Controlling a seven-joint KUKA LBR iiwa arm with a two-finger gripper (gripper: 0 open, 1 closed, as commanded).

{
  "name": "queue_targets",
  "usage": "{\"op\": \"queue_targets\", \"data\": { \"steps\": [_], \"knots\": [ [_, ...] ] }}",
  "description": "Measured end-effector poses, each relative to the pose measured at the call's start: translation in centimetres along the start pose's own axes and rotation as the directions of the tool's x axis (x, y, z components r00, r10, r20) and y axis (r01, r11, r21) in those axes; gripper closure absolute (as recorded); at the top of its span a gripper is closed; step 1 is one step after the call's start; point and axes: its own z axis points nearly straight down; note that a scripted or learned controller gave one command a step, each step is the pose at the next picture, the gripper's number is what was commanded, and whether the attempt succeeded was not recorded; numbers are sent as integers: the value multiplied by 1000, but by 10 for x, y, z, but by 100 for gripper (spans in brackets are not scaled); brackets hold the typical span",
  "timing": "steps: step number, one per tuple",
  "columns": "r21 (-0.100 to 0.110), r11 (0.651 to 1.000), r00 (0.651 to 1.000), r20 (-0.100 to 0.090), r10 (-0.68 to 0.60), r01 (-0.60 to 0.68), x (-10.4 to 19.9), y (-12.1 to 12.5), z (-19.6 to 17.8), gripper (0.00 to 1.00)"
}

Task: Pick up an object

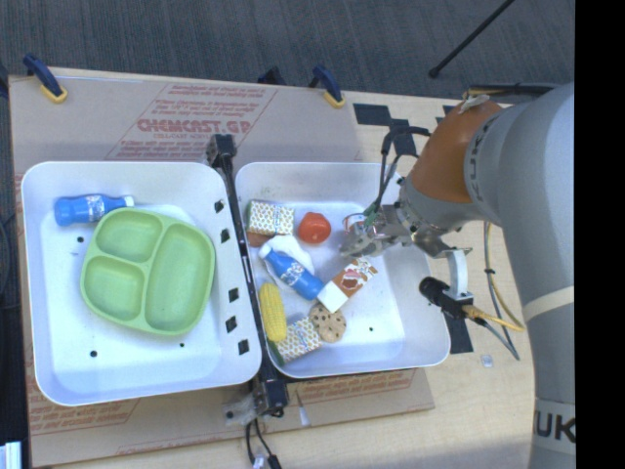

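Hovering over the right bin [420, 335], the hand [363, 234] is sitting beside the tomato [313, 228] and above a small packet [354, 277]; its grip looks unreadable, perhaps empty.

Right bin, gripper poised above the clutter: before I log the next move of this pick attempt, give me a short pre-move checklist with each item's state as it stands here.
1. Gripper is over the right bin, beside the tomato: ok.
2. An object is seen between the fingers: not ok, nothing is visibly held.
3. Finger opening is readable: cannot tell, the wrist hardware blurs it.
4. Targets are within the bin: ok, blue bottle, corn cob and cookie lie left of the gripper.
5. Targets are separated for a clean grasp: not ok, the items lie packed against each other.
6. Left bin is out of the arm's way: ok, the green plate sits there.
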Motion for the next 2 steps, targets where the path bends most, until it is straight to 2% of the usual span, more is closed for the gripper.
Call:
{"op": "queue_targets", "data": {
  "steps": [1,2],
  "knots": [
    [-1,1000,1000,-1,0,0,83,-47,-85,100],
    [1,1000,1000,-1,-2,2,82,-46,-95,100]
  ]
}}
